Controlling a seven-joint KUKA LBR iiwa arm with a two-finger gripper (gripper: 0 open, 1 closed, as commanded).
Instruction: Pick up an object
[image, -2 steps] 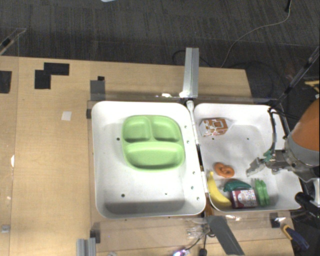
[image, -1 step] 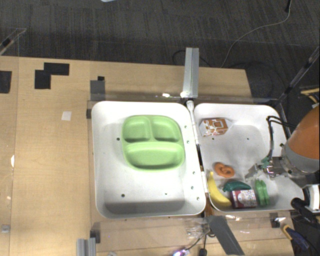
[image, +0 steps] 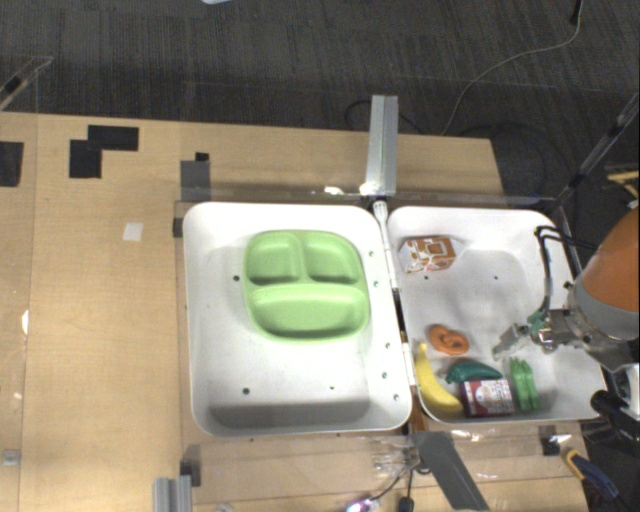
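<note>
Arm: reaches in from the right edge, orange band showing, over the right bin (image: 520, 235).
Gripper (image: 512, 343): low in the right bin, right of centre — whether its jaws are apart or together cannot be told.
Objects: banana (image: 432, 380), orange piece (image: 449, 340), dark can (image: 488, 396) and green item (image: 523, 385) clustered lower in that bin; a brown-and-white packet (image: 429, 254) at its upper left.
Left bin (image: 215, 330): holds a green tray (image: 303, 283) — centre frame.

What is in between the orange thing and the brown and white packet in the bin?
Nothing: in the camera view, just bare white floor of the right bin lies between the orange thing and the brown and white packet.
</note>
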